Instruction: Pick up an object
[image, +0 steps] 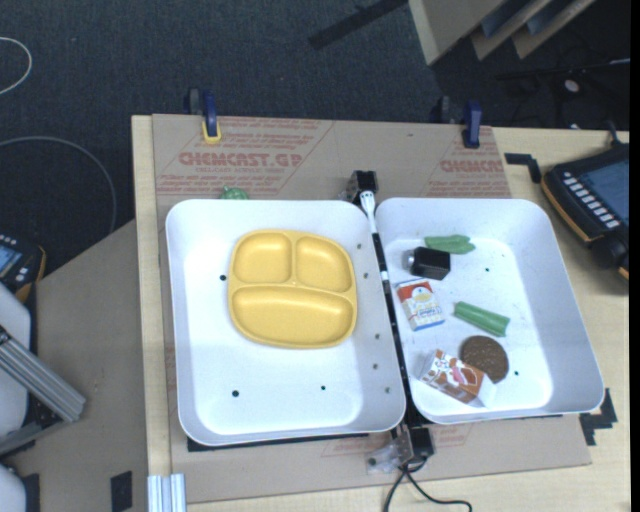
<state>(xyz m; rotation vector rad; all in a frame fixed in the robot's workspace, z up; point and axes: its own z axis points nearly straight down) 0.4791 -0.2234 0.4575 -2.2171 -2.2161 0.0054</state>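
The right bin holds several small objects. A green pod lies near its far side, with a black block just in front of it. A small red and white carton sits by the bin's left wall. Another green pod lies mid-bin. A brown round cookie rests near the front, beside a red and white snack packet. The left bin carries a yellow divided plate.
Two blue clamps pin the cardboard sheet at the bench's far edge. A black and orange pendant lies at the right. A small green thing sits behind the left bin. Cables hang at the front edge.
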